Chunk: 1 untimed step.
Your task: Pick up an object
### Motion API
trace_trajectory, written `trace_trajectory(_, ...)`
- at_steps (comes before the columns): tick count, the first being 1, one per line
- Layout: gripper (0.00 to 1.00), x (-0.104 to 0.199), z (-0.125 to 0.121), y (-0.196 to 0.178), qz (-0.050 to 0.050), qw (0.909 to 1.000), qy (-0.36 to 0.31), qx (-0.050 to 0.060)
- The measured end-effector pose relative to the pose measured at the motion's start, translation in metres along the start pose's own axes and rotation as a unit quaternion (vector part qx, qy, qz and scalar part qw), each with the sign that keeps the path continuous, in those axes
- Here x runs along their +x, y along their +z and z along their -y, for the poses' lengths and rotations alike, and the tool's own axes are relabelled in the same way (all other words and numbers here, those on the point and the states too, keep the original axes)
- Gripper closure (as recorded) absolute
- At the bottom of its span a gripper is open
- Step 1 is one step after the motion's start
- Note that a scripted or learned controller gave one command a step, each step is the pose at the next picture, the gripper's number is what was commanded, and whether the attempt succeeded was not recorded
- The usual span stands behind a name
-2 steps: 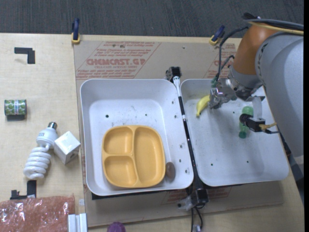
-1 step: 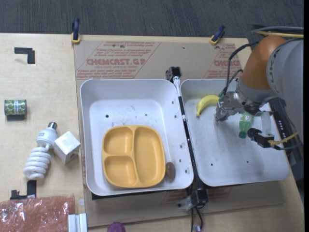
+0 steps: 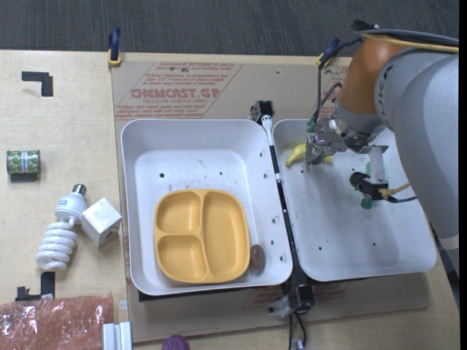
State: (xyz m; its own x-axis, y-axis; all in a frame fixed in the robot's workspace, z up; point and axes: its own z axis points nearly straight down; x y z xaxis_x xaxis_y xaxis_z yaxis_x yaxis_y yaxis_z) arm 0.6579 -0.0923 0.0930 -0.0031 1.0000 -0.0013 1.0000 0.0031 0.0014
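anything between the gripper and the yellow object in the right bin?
Nothing visible. The gripper sits right at the yellow object near the right bin's upper left corner, with no other item between them. The gripper's own body covers part of the object, so contact can't be judged.

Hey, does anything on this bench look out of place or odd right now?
Nothing looks spilled or broken. The spiral white light bulb and small white cube lie outside the bins on the bench, and a small brown pebble-like object sits wedged beside the yellow divided plate.
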Motion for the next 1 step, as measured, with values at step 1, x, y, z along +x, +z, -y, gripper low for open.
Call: trace_trajectory(1, 0.00, -0.0087, 0.0592, 0.0007, 0.000, 1.0000, 0.002, 0.001)
